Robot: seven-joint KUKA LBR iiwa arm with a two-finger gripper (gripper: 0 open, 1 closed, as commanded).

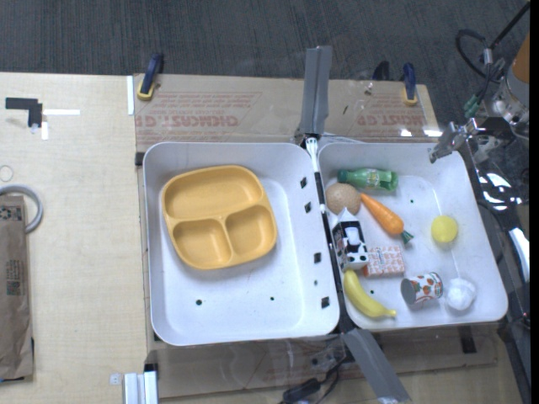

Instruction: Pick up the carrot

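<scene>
The carrot (385, 215) lies well apart from the hand (445, 146), whose grip state is unclear.

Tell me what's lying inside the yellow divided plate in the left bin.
The yellow plate shows three bare compartments, with no item in any of them. It rests on the left bin floor; whatever lies beneath the plate is covered. The carrot is in the right bin.

Mirrored red print on the clear plastic sheet (221, 109) behind the bins, not legible, small dark print on the brown paper bag (14, 293), unreadable
</scene>
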